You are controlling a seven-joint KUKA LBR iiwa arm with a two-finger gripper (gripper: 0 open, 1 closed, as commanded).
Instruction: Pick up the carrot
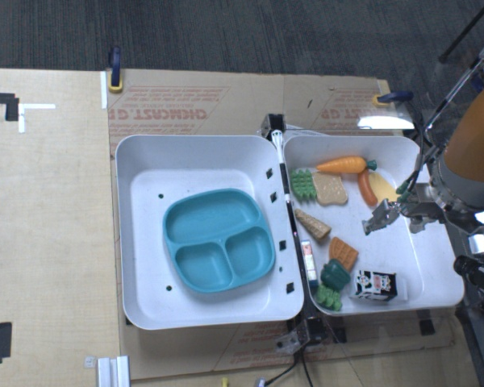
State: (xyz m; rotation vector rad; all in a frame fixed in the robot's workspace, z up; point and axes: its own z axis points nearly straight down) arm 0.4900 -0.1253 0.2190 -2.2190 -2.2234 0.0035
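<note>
Cardboard sheets cover the bench beneath two shallow white plastic bins. Left bin (137,216) holds a smooth teal divided plate (218,239). Right bin (419,272) carries toy food. The carrot (343,165) lies near that bin's far wall, a tapered, glossy orange cone with a green stub pointing right, just above a tan bread slice (329,189). My gripper (395,214) hovers over the bin's right half, fingers parted, nothing between them, well apart from the carrot.
</note>
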